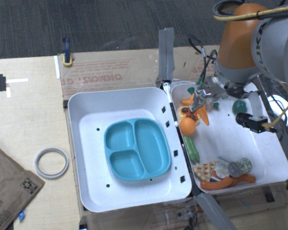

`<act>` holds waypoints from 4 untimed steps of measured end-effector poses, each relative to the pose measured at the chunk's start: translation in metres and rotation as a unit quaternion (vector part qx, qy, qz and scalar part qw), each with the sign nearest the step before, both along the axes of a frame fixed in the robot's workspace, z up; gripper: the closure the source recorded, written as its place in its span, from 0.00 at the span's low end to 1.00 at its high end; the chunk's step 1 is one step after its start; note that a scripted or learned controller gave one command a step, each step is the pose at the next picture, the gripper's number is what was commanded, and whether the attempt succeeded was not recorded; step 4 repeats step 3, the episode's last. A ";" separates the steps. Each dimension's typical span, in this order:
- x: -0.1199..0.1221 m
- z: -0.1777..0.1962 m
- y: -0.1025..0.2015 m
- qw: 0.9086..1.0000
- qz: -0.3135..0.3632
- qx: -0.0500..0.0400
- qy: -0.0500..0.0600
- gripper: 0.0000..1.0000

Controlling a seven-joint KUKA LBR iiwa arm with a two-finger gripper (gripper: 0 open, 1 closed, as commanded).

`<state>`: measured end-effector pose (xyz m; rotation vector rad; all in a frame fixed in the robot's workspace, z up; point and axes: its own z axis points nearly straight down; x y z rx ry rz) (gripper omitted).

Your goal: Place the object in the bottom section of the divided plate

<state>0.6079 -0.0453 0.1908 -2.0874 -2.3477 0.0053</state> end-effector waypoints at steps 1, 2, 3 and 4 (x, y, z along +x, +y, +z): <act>-0.059 0.000 0.068 0.999 -0.049 0.001 0.001 1.00; -0.050 0.040 0.158 0.990 0.143 0.001 0.000 1.00; -0.050 0.040 0.158 0.990 0.143 0.001 0.000 0.00; -0.050 0.040 0.158 0.990 0.143 0.001 0.000 0.00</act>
